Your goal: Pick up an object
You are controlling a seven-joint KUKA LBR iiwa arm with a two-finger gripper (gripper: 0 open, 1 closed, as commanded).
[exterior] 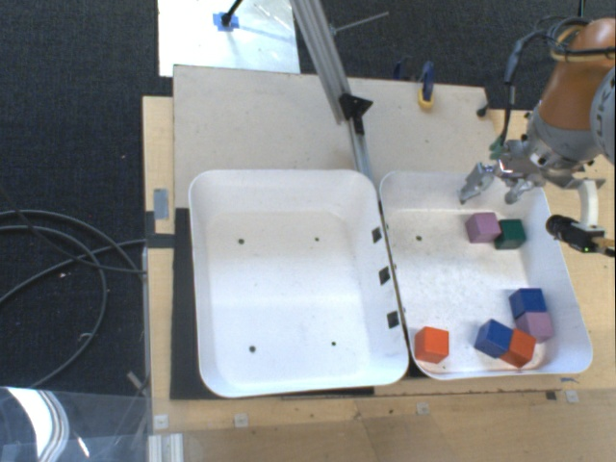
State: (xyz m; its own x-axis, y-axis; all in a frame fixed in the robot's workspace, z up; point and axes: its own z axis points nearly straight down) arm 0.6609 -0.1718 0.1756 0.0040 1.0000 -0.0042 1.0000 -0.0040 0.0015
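Table has two white bins; blocks sit in the right bin [568,287]. Hand [493,186] hovers open and empty at its far edge, just above the purple block [482,227]. Block looks light, rigid, smooth: pinch opposite flat faces, clear of the green block [511,234].

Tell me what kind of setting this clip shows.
Probably a robotics lab bench: two white bins side by side, small coloured blocks in the right one, a gripper hovering above, cables beside.

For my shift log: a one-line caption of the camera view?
Open gripper poised above the purple block in the right bin.
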